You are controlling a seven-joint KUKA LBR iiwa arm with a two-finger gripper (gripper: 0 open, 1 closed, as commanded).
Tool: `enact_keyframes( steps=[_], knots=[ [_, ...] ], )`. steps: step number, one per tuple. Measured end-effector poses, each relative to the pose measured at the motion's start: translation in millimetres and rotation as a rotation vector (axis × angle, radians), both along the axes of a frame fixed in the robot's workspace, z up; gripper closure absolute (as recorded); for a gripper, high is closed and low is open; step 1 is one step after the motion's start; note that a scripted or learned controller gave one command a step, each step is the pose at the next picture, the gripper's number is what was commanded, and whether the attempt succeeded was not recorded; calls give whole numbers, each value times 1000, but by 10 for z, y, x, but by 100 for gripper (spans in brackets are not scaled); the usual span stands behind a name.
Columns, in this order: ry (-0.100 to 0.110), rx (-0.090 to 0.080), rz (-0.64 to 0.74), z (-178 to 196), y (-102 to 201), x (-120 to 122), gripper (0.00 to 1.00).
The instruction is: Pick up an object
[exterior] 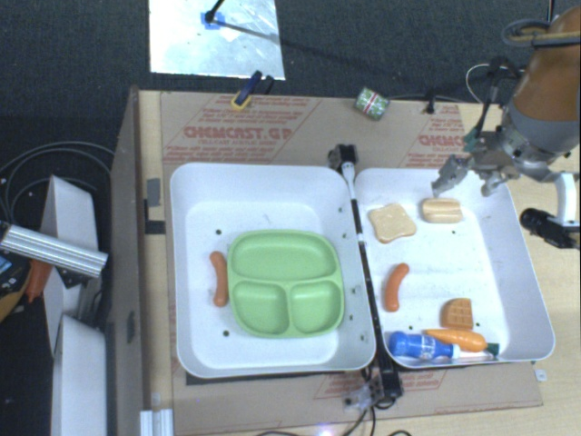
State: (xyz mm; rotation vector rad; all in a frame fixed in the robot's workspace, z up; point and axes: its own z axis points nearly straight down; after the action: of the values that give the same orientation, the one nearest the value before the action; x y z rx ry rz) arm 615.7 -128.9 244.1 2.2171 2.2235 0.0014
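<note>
Gripper [467,177]: fingers spread apart, nothing between them, hanging over the far part of the right bin [522,271].

Items nearest gripper:
- Bun-shaped pc [441,211], tan, just below & slightly left of fingertips, on bin floor, not touched.
- Bread slice [391,222], further left of bun, near the divider betw. bins.
- Sausage [395,286], orange-red, tilted, well below gripper, mid-bin.
- Waffle pc [457,312], brown, below that, toward near edge.
- Carrot [456,339] lying across a blue & white bottle [427,348], both against near wall; furthest from gripper in this bin.

Left bin [195,243], well left of gripper:
- Green tray [285,282], 3 compartments, centred.
- 2nd sausage [219,278], upright in view, just beside tray's left edge.

Surface: both bins sit on cardboard sheet [272,130] w/ red print, over dark carpet-like floor. Small green can [371,103] on cardboard, left & beyond gripper. Blue/yellow clip [250,90] at cardboard's far edge. Shiny foil sheet [216,25] beyond that.

Room: cables [54,166] & white box [77,262] w/ metal bar [53,250] far left.

Clearance: bare bin floor right of bun & sausage, under the arm. Right bin's far wall close behind fingers. Black fitting [545,228] at right rim, near wrist.
</note>
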Motion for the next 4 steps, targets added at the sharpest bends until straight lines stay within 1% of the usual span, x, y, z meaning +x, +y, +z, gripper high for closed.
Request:
enact_keyframes(
  steps=[1, 2, 3, 4],
  knots=[
    [3, 1, -1, -788, 309, -471, 0],
    [0, 0, -1, -1598, 329, -712, 0],
    [-2, 0, -1, -1494, 329, -704, 100],
    [-1, 1, -1, -1494, 329, -705, 0]
  ],
)
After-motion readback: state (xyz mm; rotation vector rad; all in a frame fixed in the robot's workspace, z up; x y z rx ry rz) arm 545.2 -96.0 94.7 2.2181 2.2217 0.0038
